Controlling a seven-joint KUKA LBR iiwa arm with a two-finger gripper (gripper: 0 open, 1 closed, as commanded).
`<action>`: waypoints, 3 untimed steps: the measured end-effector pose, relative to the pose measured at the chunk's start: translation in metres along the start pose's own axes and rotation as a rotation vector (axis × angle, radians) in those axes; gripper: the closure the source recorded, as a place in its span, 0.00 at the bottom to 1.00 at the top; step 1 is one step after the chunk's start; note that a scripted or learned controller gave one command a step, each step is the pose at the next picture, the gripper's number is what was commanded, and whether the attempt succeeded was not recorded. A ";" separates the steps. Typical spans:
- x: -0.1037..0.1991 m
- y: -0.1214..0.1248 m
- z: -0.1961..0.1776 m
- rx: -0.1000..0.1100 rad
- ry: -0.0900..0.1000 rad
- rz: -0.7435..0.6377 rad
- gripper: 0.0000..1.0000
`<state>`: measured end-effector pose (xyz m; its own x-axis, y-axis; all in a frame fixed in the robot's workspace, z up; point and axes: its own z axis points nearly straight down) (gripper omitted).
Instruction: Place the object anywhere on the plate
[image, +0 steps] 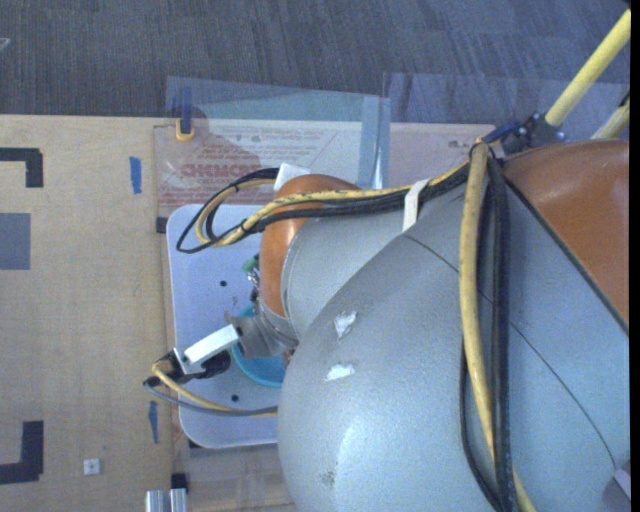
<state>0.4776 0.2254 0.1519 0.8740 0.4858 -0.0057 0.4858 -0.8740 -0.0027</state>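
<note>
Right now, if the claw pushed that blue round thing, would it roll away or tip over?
Probably not roll: the blue round thing looks flat and low in the white bin, so it would likely slide. Its smooth look suggests light plastic, maybe slippery. The arm hides most of it.

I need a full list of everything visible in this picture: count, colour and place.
bin: one, white, left of centre, under the arm
plate: one, blue, in the bin, partly hidden by the claw
small thing: one, green, in the bin, too hidden to name
tape strips: two, blue, on the bench left of the bin
corner marks: two, black, far left of the bench
printed sheet: one, pale with red print, behind the bin
arm: one, grey with orange band, reaching from the right
claw: one, grey, over the bin at the plate
</note>
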 end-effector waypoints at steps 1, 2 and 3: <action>0.000 0.000 -0.009 0.001 -0.002 -0.001 1.00; -0.036 0.067 -0.060 0.000 0.001 -0.215 1.00; 0.006 0.040 -0.089 -0.001 0.002 -0.197 1.00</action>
<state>0.5026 0.1928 0.2409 0.7623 0.6472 -0.0034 0.6472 -0.7623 -0.0021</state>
